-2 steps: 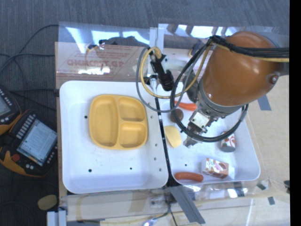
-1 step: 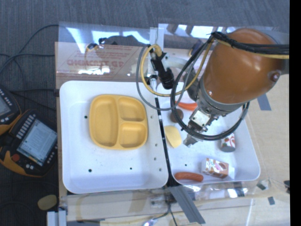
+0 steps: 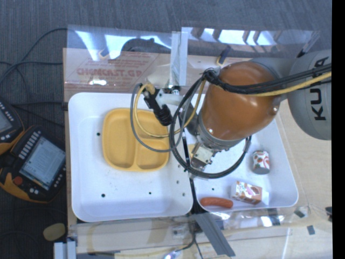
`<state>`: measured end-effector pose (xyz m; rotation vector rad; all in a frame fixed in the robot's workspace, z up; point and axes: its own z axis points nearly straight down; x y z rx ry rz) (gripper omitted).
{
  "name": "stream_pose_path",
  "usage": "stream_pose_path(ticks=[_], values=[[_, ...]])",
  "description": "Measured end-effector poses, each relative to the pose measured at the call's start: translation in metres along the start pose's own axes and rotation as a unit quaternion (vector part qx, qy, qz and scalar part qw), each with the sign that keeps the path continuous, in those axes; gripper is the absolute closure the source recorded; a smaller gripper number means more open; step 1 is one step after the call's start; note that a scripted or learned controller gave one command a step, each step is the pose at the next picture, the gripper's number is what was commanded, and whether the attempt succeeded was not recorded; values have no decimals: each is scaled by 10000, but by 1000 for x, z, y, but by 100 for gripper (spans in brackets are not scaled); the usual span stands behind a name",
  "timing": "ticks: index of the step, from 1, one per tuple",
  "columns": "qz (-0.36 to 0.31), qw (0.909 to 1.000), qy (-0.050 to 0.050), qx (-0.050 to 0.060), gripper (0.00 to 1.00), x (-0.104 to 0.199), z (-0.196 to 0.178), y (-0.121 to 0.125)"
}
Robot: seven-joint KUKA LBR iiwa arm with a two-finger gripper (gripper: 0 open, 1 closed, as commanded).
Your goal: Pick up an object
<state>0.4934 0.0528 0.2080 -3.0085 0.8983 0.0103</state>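
Along the near edge of the right bin point(image 3: 288, 196) lie a red sausage-shaped piece point(image 3: 216, 202) and, just beside it, a small red-and-white packet point(image 3: 248, 192). A little farther back in the same bin sits a small grey cup with red markings point(image 3: 261, 162), apart from the packet. Across the divider, the left bin point(image 3: 86, 198) holds a yellow divided tray point(image 3: 135, 139), flat and near the bin's middle. Farther back, the arm point(image 3: 242, 104) hangs over the right bin; its orange band and looping black and yellow cables point(image 3: 161, 117) cover the gripper, so whether it is spread or closed cannot be told. Much of the right bin's floor is hidden beneath the arm.
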Motion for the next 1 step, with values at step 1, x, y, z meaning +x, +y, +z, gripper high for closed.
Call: stream_pose_path(ticks=[1], values=[[-1878, 9822, -6, 2, 100, -19, 15, -38]])
